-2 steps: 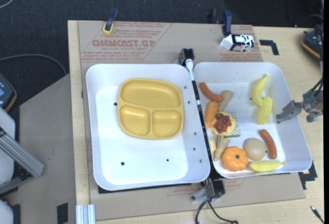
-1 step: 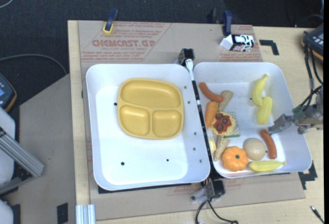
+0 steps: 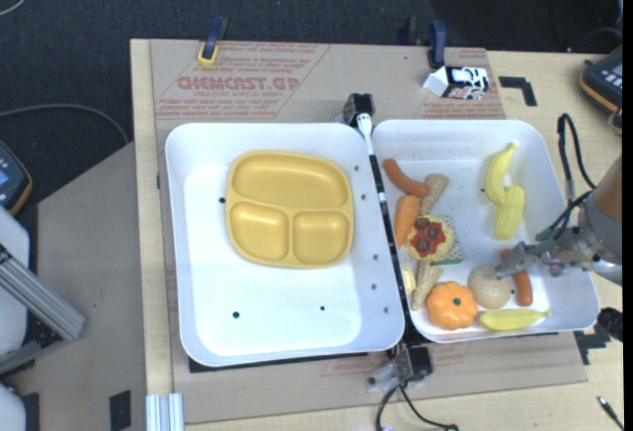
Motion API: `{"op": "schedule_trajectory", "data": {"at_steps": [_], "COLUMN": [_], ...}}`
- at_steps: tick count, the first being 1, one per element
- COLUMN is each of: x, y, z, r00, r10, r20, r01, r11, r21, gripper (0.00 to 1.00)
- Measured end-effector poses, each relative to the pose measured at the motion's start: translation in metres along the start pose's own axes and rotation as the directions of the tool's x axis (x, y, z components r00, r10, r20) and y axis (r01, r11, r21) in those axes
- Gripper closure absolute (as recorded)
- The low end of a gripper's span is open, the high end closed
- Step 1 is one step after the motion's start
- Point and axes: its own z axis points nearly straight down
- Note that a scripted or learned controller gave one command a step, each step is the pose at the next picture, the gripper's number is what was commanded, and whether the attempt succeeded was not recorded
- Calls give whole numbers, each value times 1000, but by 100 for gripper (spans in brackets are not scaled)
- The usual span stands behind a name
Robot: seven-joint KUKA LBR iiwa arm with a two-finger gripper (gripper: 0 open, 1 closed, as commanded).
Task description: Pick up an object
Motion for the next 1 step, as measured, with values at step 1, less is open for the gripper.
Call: {"op": "schedule_trajectory", "data": {"at_steps": [1], "x": [1], "y": [4], "z": [28], "r00": [1000], "r10": [-1], "r20": [-1], "r01": [0], "r11": [1000], "r21": [-13], "gripper": [0]}}
